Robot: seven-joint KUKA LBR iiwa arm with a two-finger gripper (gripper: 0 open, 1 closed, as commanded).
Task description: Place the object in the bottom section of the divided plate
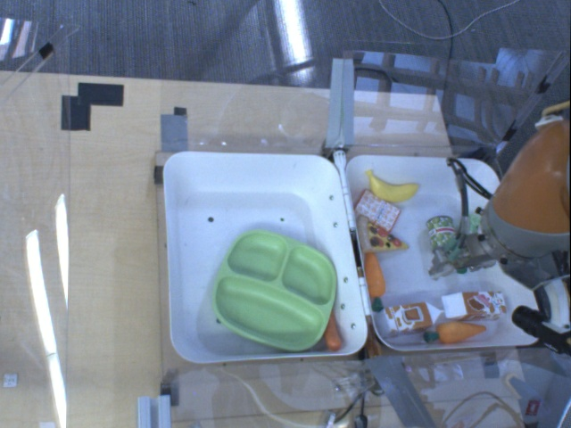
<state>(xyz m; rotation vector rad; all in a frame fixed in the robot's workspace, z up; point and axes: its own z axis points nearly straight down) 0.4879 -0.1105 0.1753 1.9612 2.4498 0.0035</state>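
Two white bins sit side by side on the bench. The left bin (192, 203) holds one green divided plate (275, 290), three sections, toward its near right corner, with one carrot (333, 335) wedged between the plate and that bin's right wall. The far and left parts of this bin's floor are bare.

The right bin (419, 169) holds one banana (393, 186) at its far edge, one red box (376, 209), one pizza slice (383, 239), a carrot along the left wall (376, 280), one green cup (440, 230), and two cartons (410, 316) and another carrot (459, 332) along the near edge.

The gripper (455, 259) hangs over the right bin's middle, just near of the cup; whether it is spread or pinching cannot be told.
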